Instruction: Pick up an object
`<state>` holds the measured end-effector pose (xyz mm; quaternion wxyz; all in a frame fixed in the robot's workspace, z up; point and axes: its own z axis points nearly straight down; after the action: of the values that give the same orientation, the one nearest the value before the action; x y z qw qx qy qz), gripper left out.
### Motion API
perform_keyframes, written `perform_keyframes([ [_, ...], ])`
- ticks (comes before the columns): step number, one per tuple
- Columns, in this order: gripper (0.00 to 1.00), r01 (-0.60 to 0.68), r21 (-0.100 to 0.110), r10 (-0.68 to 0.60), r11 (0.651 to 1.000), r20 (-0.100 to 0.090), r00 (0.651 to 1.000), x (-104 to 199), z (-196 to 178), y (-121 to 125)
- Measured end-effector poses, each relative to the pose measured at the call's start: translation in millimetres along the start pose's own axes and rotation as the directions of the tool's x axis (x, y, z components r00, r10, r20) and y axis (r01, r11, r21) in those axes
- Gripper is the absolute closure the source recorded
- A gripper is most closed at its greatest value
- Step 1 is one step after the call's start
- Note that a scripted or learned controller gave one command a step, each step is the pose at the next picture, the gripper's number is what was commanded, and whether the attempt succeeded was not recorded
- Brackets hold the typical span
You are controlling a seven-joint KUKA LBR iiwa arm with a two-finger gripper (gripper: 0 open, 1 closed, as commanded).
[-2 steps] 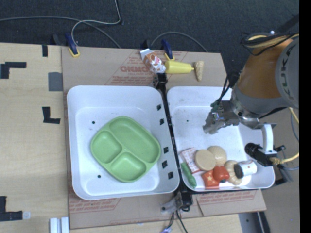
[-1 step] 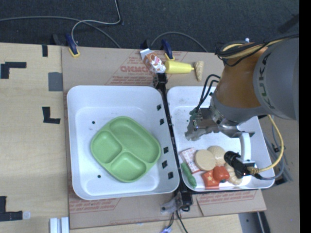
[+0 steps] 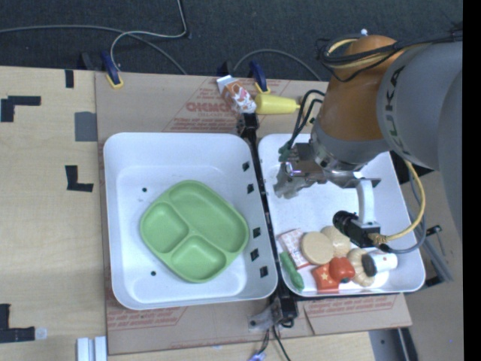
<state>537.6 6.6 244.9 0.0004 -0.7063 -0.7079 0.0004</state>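
Observation:
My gripper (image 3: 288, 183) hangs over the upper left part of the right bin (image 3: 394, 173), close to the wall between the two bins. No object shows between its tips. A cluster of small things lies along that bin's front edge, below and to the right of the gripper: a red-and-white packet (image 3: 291, 244), a tan round disc (image 3: 316, 247), a red piece (image 3: 333, 273), a green pod-like piece (image 3: 291, 271), pale beige pieces (image 3: 359, 268) and a white cylinder (image 3: 382, 262). The arm's grey and orange body covers the bin's far right.
A green divided plate (image 3: 194, 230) lies in the left bin (image 3: 120, 201). Behind the bins, on the cardboard, are a yellow object (image 3: 274, 104), a small printed packet (image 3: 235, 92) and a blue clamp (image 3: 113, 72). Cables run across the dark floor beyond.

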Motion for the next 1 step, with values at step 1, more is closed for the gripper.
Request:
perform_keyframes([
  [1, 1.00, 0.000, 0.001, 0.000, 1.000, 0.000, 1.000, 26.9, -5.7, 13.4],
])
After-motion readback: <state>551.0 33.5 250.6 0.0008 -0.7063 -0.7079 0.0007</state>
